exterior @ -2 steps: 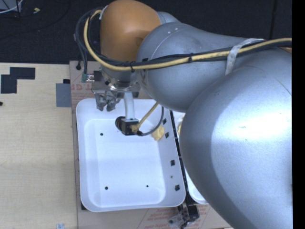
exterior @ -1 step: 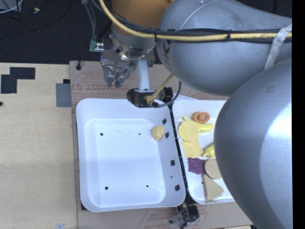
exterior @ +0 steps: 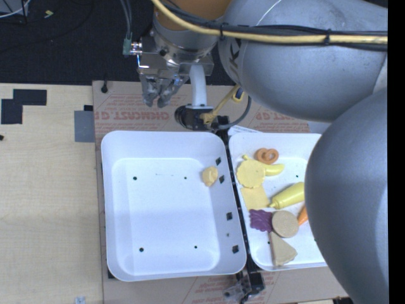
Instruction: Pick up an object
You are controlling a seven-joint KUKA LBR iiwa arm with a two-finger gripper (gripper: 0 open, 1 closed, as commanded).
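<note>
Hovering at eleven o'clock above the left bin [exterior: 120, 201]: gripper [exterior: 159, 96], fingers together, clamped on nothing. Left bin, three o'clock wall: one pale yellow lump [exterior: 210, 175]. Right bin [exterior: 261, 256]: yellow bottle [exterior: 288, 196], orange ring [exterior: 267, 155], purple piece [exterior: 260, 219]. Pick not yet begun; descent, grasp, lift all remain.

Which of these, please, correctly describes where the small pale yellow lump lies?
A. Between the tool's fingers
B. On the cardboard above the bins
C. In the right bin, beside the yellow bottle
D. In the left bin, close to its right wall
D: the small pale yellow lump rests on the floor of the left white bin, close to its right wall, apart from the toy food in the right white bin.
</note>
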